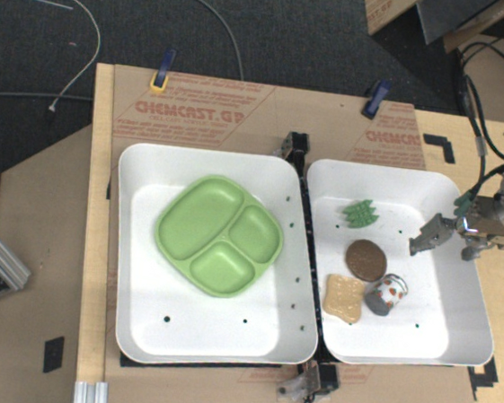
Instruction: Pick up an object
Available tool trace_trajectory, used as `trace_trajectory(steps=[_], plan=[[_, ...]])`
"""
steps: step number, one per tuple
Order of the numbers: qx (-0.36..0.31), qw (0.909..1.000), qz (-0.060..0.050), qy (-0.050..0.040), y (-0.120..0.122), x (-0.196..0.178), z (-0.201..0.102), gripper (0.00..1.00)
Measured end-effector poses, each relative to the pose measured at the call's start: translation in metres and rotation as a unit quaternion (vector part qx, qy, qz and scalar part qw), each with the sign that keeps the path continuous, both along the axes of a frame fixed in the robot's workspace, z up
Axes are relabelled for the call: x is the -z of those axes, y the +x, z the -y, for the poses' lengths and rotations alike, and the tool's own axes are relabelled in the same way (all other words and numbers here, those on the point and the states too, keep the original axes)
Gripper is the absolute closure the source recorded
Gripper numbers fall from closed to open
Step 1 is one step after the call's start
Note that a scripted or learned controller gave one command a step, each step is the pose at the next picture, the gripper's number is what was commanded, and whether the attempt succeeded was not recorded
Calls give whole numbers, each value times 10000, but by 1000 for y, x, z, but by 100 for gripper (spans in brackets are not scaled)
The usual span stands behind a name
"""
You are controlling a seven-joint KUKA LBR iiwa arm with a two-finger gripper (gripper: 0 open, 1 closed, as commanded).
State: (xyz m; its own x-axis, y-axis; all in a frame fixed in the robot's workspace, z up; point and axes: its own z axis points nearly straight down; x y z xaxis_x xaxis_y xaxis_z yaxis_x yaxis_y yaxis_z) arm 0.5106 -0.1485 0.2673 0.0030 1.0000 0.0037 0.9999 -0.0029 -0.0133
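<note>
Gripper: it hangs over the right bin, at about 3 o'clock in the bin. Its two fingers are spread apart, and there is nothing between them.
Right bin: white and shallow. It holds four small things.
Green leafy toy: at about 11 o'clock in the right bin, well apart from the gripper.
Brown round disc: near the middle of the right bin, just below the green leafy toy.
Tan cracker piece: at about 7 o'clock in the right bin, just below the brown round disc.
Small grey toy: it has white and a bit of red on it. It sits just beside the tan cracker piece, at 5 o'clock from the brown round disc.
Left bin: white and shallow, side by side with the right bin.
Green plate: it has three parts and lies in the middle of the left bin.
Counter: covered with brown cardboard, with blue clips at its 12 o'clock edge.
</note>
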Motion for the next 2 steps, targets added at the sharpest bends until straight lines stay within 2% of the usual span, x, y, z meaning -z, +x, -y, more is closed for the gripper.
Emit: trace_trajectory(steps=[1,2], plan=[[-17,10000,59,-13,2,-6,0,0],[-14,10000,60,-13,-1,53,3,0]])
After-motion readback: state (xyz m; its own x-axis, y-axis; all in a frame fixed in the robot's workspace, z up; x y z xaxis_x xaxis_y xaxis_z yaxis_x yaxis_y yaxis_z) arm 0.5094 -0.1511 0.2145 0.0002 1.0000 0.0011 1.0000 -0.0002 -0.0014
